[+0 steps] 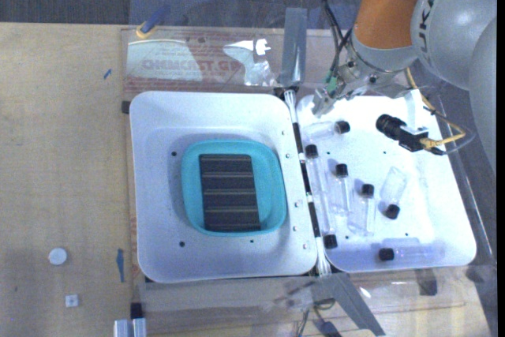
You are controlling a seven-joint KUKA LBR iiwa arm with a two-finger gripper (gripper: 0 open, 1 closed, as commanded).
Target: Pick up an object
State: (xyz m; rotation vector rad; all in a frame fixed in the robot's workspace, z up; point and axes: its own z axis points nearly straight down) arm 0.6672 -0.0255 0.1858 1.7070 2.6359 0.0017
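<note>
Camera view: my gripper (326, 96) is over the far corner of the right bin (446, 205), close to the wall it shares with the left bin (150, 170). Open or closed, can't tell from this angle. The closest clear vial (339, 127), black-capped, lies flat just beside me on the near side. Other capped vials (341, 169) are scattered further toward the near rim, apart from me. Across the shared wall, well away from me: a teal tray (192, 185) holding a dark slatted block (229, 192).

Arm (461, 20) cut off at right; clear vials (392, 187), perhaps, glare-washed
</note>
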